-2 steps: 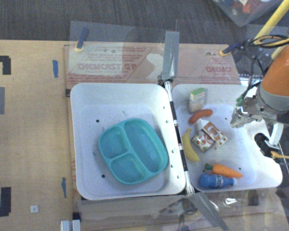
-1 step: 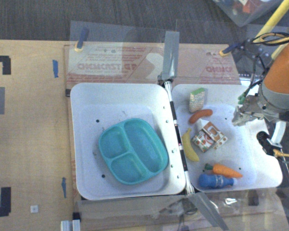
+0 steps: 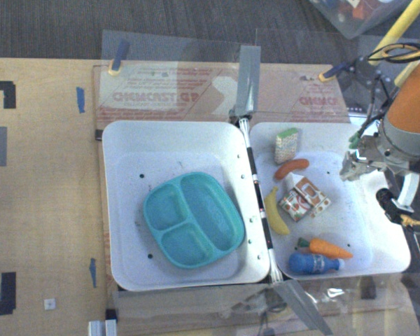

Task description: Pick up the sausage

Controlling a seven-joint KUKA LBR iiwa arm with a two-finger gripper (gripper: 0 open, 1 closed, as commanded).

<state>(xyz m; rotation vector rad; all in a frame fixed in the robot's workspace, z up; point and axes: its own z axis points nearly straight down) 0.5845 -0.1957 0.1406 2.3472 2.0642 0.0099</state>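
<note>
My gripper (image 3: 355,165) hovers right of the sausage (image 3: 292,168); I cannot tell my fingers' spread. I should descend centred, straddling it crosswise, clear of the carton (image 3: 304,199).

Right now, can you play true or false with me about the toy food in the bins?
1. The sausage lies in the right bin. True.
2. The teal plate sits in the right bin. False: it is in the left bin.
3. The claw is holding the sausage. False: the sausage lies apart from it, on the bin floor.
4. The banana lies next to the wall between the bins. True.
5. The carrot lies on the teal plate. False: it lies in the right bin, just above the blue bottle.
</note>
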